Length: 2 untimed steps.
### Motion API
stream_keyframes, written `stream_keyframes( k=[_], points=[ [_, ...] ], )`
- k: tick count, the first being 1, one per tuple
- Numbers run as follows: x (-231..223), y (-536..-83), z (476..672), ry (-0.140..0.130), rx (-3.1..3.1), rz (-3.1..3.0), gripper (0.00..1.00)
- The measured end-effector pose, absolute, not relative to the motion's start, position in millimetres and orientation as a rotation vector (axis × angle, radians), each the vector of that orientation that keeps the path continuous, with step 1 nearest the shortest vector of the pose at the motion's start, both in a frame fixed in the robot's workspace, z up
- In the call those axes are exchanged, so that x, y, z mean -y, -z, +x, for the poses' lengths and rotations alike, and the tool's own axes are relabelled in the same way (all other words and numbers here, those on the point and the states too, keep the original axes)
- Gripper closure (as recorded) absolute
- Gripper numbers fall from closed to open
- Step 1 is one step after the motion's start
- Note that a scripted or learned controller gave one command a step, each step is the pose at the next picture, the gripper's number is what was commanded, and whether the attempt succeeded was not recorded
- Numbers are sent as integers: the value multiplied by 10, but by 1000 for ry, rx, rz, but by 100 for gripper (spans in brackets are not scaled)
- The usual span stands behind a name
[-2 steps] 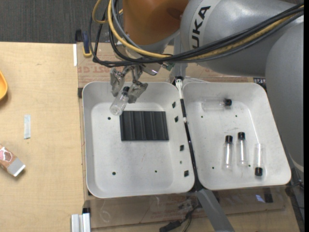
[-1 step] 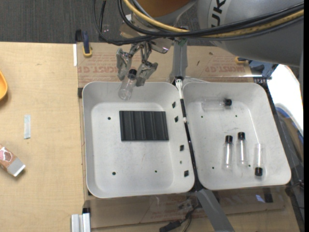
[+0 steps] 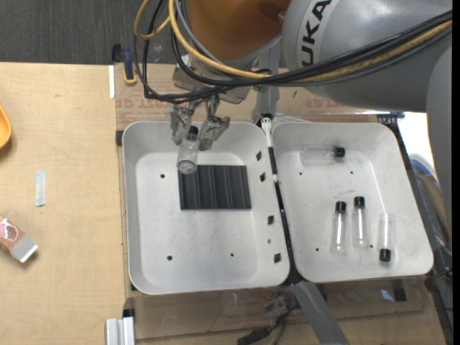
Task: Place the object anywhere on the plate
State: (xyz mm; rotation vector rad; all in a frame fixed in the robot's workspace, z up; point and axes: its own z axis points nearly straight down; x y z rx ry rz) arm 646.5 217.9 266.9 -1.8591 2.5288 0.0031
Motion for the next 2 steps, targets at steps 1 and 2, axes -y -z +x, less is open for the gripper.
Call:
stream_keyframes(
  k=[1,2],
  points=[
    [-2185,-2868,6493,-2,-2385,-2037,100],
    [-2022,-2623,6392,-2,-2251,-2187,100]
  ],
)
